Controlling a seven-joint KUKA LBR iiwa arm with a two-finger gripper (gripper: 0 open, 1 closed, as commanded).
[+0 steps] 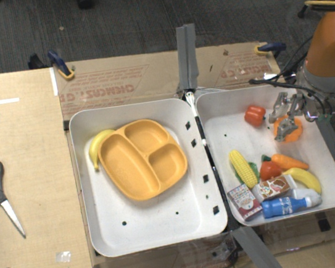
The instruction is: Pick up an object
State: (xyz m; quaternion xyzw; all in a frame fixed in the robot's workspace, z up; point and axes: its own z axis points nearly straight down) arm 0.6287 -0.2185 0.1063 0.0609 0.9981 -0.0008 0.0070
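An orange toy (289,130) sits between the fingers of the gripper (289,119), which looks closed on it, in the right bin (220,153) just right of the red pepper (254,115). The grab looks done; lifting is left.

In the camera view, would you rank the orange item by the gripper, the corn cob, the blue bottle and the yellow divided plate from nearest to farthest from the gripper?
1. Orange item: right bin, directly under the gripper.
2. Corn cob: right bin, toward its left side.
3. Blue bottle: right bin, along the near edge.
4. Yellow divided plate: left bin, farthest.
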